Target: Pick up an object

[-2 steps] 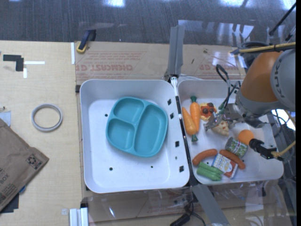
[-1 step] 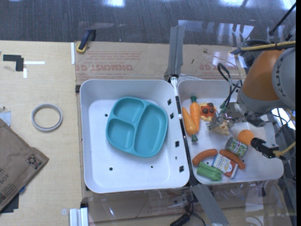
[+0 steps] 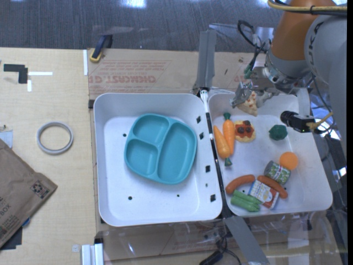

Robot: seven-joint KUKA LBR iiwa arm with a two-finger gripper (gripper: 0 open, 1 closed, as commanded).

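Bright, even light falls from overhead. Pale patches of glare lie on the dark floor [image 3: 138,4] at the top. The white bins [image 3: 110,203] are almost washed out, with only soft shadows along their walls. The focus is fairly sharp, a little grainy throughout.

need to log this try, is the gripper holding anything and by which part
Yes: the gripper holds a pizza slice toy by its upper end, lifted above the right bin.
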